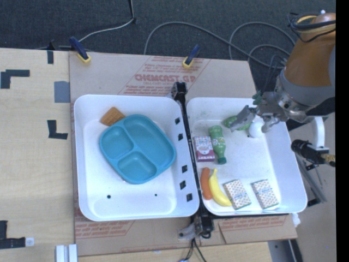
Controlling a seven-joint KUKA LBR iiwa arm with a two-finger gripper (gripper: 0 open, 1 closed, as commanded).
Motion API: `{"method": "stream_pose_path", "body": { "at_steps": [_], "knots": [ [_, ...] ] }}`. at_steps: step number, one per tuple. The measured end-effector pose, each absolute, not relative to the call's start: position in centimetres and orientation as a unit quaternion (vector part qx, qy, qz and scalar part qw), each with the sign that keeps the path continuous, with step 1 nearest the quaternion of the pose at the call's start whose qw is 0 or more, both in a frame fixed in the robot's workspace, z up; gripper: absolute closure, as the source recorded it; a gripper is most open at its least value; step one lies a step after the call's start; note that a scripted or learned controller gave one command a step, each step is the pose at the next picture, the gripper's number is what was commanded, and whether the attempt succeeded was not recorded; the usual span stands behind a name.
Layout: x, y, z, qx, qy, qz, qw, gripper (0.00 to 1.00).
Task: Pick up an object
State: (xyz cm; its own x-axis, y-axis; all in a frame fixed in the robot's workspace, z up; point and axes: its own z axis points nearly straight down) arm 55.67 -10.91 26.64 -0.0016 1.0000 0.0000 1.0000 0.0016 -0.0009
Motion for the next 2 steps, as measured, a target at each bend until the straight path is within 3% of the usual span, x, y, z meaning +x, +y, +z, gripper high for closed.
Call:
{"method": "stream_pose_path", "body": {
  "at_steps": [1, 2],
  "knots": [
    [57.5, -11.2, 9.8, -0.707, -0.707, -0.0026, -0.003, 0.00],
    [66.8, -11.7, 9.0, -0.707, -0.707, -0.0013, -0.002, 0.00]
  ]
}}
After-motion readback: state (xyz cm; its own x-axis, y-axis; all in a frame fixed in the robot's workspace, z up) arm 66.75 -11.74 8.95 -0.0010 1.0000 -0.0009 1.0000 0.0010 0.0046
